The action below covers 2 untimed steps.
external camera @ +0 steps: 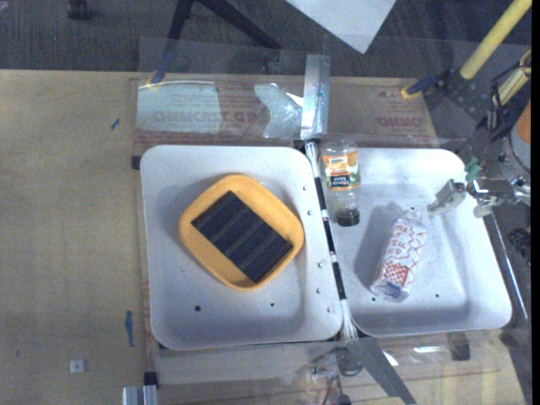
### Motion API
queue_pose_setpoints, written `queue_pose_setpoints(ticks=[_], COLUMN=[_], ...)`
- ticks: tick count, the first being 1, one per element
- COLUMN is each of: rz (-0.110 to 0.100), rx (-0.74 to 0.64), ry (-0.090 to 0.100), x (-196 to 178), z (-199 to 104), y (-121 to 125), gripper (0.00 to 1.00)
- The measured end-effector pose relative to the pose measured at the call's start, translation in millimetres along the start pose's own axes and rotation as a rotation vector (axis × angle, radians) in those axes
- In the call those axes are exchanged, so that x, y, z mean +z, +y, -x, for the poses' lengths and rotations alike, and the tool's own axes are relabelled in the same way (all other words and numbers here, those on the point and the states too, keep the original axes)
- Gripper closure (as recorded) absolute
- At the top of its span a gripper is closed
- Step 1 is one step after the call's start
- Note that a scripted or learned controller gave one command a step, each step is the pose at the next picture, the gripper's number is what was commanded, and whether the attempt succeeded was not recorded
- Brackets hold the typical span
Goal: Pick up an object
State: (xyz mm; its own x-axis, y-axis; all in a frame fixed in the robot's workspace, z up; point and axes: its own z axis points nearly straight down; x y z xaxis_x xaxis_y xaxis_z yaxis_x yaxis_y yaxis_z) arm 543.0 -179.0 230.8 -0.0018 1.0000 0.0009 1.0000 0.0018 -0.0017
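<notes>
In the camera view, the end effector [451, 194] is seen at the right edge of the right bin [485, 310], low over its upper right corner, reaching in from the right. Whether it is open or closed cannot be told at this size and angle; nothing is seen gripped by it.

The nearest candidate for the pick is judged to be the red-and-white patterned packet [399, 254], which lies flat on the floor of the right bin, down and to the left of the end effector and clearly apart from it. Its long axis is seen to run from upper right to lower left, slightly tilted from the vertical of the view, so a grasp across its short width would be favoured.

A small bottle [342, 182] with an orange label and dark cap is laid against the left wall of the same bin, its cap pointing toward the viewer; it is farther from the end effector than the packet.

In the left bin [169, 310], an orange-rimmed tray with a dark slatted inset [241, 240] is rested diagonally, well apart from the end effector and across the divider between the bins.
</notes>
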Motion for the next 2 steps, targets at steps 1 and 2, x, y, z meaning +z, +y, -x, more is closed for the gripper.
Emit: queue_pose_setpoints(ticks=[1, 2], rz=[0.001, -0.001], rx=[-0.052, 0.027], ry=[-0.001, 0.001], x=[99.2, 96.2], z=[-38.3, -33.7], y=[-5.6, -20.4], gripper=[0.0, 0.0])
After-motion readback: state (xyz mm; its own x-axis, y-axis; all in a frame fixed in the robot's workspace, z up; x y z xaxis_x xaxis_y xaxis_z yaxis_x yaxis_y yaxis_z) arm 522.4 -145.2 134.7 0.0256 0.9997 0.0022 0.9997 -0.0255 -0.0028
